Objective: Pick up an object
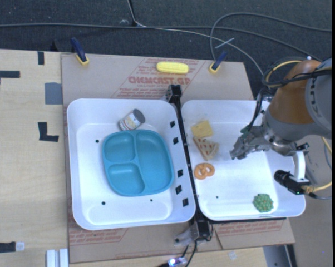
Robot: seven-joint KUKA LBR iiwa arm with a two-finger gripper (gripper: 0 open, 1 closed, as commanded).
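In the right bin (234, 202) lie a yellow cheese-like block (201, 129), a tan waffle-patterned wedge (206, 147), an orange pretzel (204, 171) and a green broccoli piece (263, 203). My gripper (240, 149) hangs over the middle of this bin, to the right of the wedge and above-right of the pretzel. Nothing shows between its fingers. The broccoli sits near the bin's front right corner, well apart from the gripper.
The left bin (84, 204) holds a blue divided plate (137, 163) and a small silver can (132, 119) on its side behind it. A yellow banana-like object (172, 68) lies on the cardboard behind the bins. Clamps (79, 53) hold the cardboard.
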